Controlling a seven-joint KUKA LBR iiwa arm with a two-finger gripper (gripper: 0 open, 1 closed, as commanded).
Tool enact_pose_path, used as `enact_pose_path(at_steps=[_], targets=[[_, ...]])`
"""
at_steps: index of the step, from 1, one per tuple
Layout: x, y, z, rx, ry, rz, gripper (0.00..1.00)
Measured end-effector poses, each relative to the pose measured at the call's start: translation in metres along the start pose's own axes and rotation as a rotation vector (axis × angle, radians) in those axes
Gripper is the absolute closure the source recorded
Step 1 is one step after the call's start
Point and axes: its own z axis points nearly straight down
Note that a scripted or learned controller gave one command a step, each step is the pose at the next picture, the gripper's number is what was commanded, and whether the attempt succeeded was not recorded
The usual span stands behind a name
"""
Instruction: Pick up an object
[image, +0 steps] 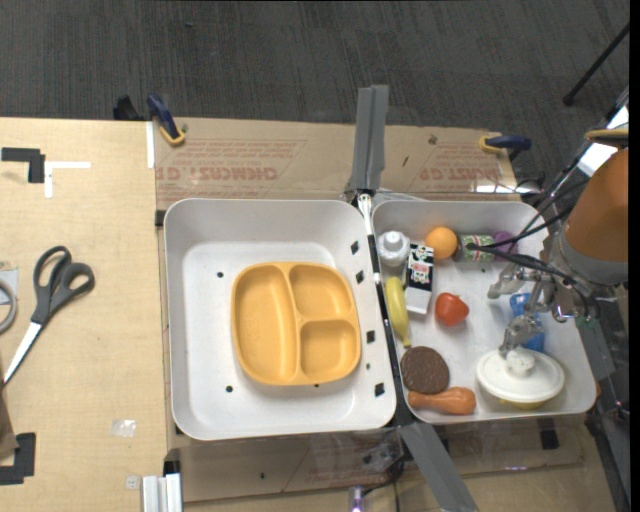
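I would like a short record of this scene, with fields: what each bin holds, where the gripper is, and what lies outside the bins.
left bin: yellow divided plate
right bin: orange, tomato, banana, brown cookie, carrot, white lid, small carton, white bottle
gripper: low over the right bin, just above the white lid
grasp: cannot tell
outside bins: scissors on the bench, far left

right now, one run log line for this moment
arm: over right bin | claw: above white lid | held: nothing seen | left bin: yellow tray
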Motion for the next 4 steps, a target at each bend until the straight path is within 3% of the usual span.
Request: enact_pose_path(at_steps=[1, 2, 3, 4], targets=[[-0.002, 0.002, -0.01, 0.001, -0.003, -0.004, 1.0], [-0.002, 0.002, -0.01, 0.0, -0.003, -0.004, 0.0], [-0.014, -0.007, 0.002, -0.001, 0.002, 0.073, 0.0], [0.016, -0.002, 0.002, -0.001, 0.004, 0.162, 0.0]])
